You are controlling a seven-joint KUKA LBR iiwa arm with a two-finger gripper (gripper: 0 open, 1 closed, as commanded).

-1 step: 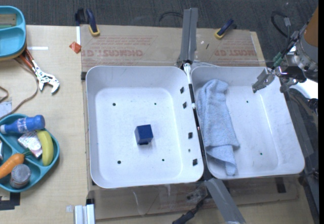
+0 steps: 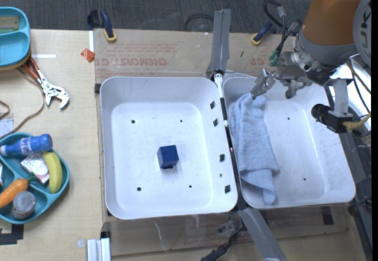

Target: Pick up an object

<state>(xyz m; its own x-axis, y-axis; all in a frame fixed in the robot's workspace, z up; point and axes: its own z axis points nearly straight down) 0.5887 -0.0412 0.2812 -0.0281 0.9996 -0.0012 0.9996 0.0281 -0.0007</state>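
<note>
Blue block sits in left bin, well apart from gripper; fingers spread open, one tip touching towel top corner in right bin

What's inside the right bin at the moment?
A pale blue towel lies crumpled along the right bin's left side, with the tool at its top corner. Anything beneath the towel is hidden.
</note>
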